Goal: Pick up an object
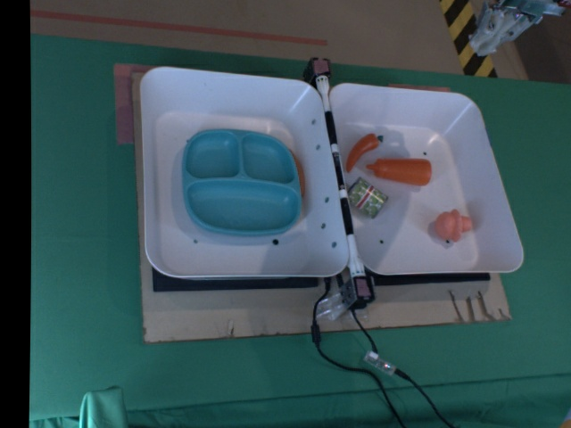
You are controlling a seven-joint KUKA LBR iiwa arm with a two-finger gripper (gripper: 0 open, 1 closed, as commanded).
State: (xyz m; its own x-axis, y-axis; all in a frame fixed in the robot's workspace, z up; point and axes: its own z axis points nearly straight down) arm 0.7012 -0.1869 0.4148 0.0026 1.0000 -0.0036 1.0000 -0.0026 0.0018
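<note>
A black cable (pixel 357 346) trails off the bench's near edge. In the right white bin (pixel 486 141), a pink rounded toy (pixel 452 226) sits near its near-right corner, unobstructed, probably easiest to grasp. The gripper (pixel 500 25) hangs beyond the far-right corner; its opening is unclear.

Both white bins (pixel 406 255) are looking like smooth, faintly glossy plastic, and the teal divided plate (pixel 241 184) is showing the same moulded, satin finish. The orange bottle (pixel 401 171), the red pepper (pixel 360 150) and the pink toy (pixel 452 226) are reading as plastic too — the small packet (pixel 367 196) is glinting like printed foil. Underneath, matt brown cardboard (pixel 232 319) is lying on a dull green cloth (pixel 80 239) — soft and unshiny.
</note>
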